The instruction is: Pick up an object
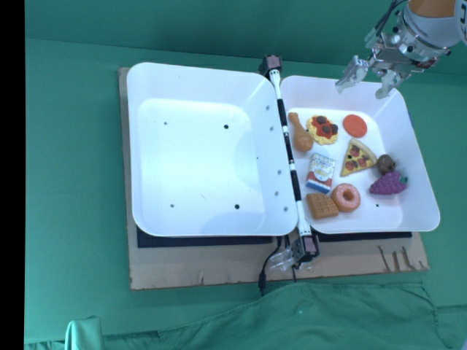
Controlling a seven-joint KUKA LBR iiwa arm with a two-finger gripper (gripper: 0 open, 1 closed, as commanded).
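Note:
The right bin (pixel 416 195) holds several toy foods: a chicken drumstick (pixel 299 132), a small round pizza (pixel 323 129), a red disc (pixel 355 125), a pizza slice (pixel 357 157), a brown ball (pixel 385 164), purple grapes (pixel 387 184), a juice carton (pixel 320 173), a pink donut (pixel 346 197) and a waffle (pixel 321 206). My gripper (pixel 369 81) hangs open above the bin's far edge, with nothing between its fingers. It is well above and behind the red disc.
The left bin (pixel 146 86) lies beside the right one, split from it by a black-and-white rail (pixel 287 148). Both rest on a cardboard sheet (pixel 204 268) over green cloth. The arm comes in from the upper right.

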